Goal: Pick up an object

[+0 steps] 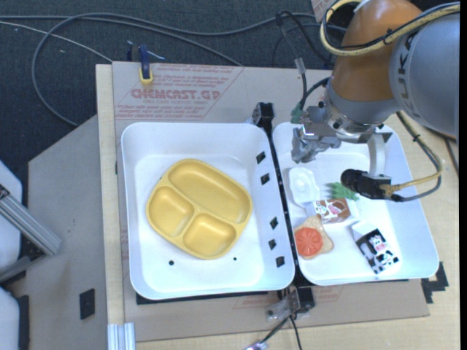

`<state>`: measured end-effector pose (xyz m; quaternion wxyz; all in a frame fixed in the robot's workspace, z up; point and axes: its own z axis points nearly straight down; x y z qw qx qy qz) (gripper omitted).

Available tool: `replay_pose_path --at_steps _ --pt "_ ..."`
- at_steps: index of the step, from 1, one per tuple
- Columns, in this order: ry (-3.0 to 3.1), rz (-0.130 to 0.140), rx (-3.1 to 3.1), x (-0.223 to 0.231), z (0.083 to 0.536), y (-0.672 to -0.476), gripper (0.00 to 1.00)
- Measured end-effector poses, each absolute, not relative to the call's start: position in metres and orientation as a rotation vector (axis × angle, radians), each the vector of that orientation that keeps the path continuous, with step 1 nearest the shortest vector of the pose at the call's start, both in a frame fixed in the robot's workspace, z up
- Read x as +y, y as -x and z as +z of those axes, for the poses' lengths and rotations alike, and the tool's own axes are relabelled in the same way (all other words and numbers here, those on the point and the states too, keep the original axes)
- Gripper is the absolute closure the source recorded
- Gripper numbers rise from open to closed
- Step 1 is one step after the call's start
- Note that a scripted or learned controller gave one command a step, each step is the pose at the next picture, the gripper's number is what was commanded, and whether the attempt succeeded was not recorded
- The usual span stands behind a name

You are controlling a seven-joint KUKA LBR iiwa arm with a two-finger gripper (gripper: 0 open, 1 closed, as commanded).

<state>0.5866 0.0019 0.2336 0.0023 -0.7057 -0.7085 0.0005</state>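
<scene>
My gripper hangs over the back left part of the right bin, under the grey and orange arm. Just in front of it lies a small white object. Further forward are a green leafy piece, a small brown, red and white item, a red-orange round slice on a tan base and a black and white block. I see nothing held in the gripper.
The left bin holds a yellow divided plate. A black divider with clips runs between the bins. Cardboard lies under both bins, with a blue and yellow clamp at its back edge.
</scene>
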Motion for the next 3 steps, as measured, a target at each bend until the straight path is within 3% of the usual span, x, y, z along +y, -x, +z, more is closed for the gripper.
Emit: replay_pose_path --at_steps 2,3 --pt "2.213 0.002 -2.224 0.088 0.222 -0.555 1.0" --pt "2.219 0.002 -2.22 0.085 0.222 -0.556 0.0"
